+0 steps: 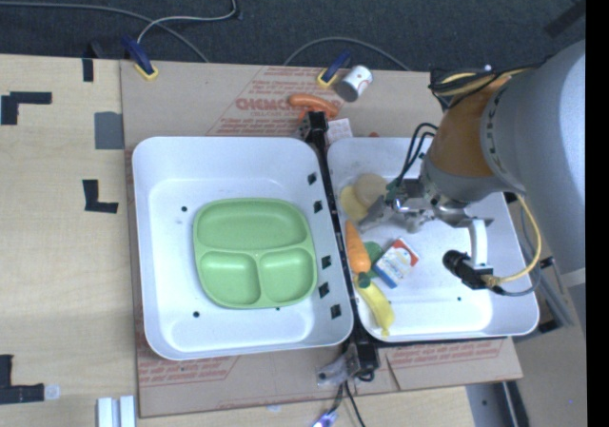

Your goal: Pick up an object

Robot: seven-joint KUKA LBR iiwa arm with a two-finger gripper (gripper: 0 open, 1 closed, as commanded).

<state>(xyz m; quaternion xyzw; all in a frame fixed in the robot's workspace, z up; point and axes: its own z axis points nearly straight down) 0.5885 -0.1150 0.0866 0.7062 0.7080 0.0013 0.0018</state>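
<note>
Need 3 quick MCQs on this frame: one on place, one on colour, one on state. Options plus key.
1. Where does the green three-compartment plate lie?
A. left bin
B. right bin
C. on the bench outside the bins

2. What colour is the carrot-shaped toy by the divider between the bins?
A. blue
B. orange
C. black

3. How does the green plate stand?
A. flat, hollows up
B. on edge against a wall
C. upside down

Key:
1 A: the green three-compartment plate sits in the left white bin.
2 B: the carrot-shaped toy in the right white bin is orange, above a yellow banana-shaped toy.
3 A: its three hollows face the camera.

The gripper is over the right bin.
</note>
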